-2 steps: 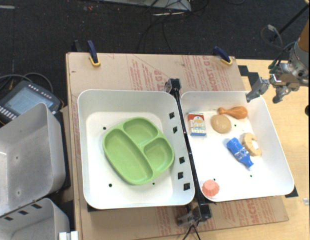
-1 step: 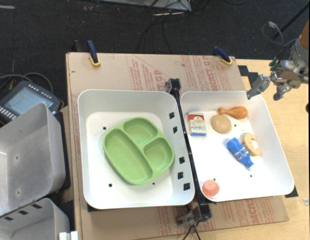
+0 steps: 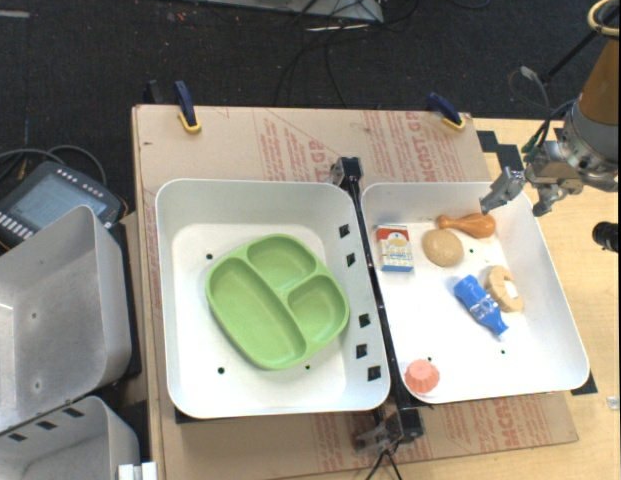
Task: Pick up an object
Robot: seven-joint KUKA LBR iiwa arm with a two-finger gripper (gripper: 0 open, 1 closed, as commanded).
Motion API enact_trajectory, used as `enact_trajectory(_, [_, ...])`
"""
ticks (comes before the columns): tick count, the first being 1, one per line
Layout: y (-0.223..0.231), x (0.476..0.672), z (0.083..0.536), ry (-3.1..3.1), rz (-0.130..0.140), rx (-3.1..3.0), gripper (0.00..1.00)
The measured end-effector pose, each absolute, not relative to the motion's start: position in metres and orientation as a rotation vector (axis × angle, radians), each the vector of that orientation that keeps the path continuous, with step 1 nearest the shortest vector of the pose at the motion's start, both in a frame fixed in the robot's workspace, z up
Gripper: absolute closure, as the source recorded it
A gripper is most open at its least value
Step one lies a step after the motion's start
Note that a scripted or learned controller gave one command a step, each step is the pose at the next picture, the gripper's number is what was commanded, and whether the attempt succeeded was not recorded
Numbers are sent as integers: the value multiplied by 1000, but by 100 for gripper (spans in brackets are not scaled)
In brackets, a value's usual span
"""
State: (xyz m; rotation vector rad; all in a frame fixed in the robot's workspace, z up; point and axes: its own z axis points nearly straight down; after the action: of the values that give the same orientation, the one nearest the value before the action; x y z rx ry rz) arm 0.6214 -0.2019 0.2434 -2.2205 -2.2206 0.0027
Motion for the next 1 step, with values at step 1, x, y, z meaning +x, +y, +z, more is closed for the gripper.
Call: enact_trajectory(1, [-211,616,192,-2218,4,-2222,0])
